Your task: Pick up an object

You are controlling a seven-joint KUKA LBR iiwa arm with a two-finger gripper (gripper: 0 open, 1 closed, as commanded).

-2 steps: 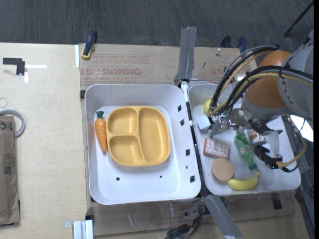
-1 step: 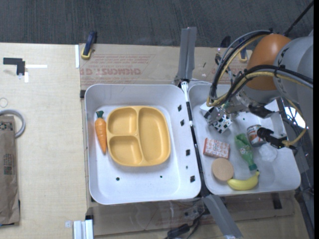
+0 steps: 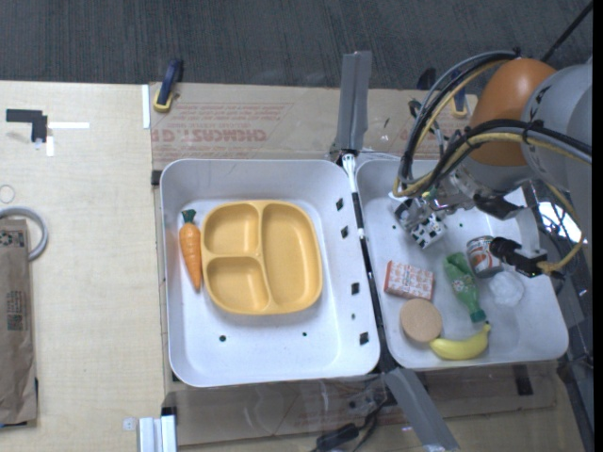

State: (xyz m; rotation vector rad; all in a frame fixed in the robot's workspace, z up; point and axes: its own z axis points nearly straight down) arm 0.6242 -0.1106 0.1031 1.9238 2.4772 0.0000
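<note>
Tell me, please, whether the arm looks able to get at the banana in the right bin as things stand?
Probably yes: the banana lies uncovered at the near edge of the right bin, and the gripper is over that same bin.

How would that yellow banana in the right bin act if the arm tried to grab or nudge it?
The banana looks like a smooth, glossy toy, so it is probably light and may slip between pinching surfaces. Its curved shape suggests it would spin or rock when pushed, not slide straight. It lies near the right bin front wall, touching the tan disc, leaving little room.
</note>
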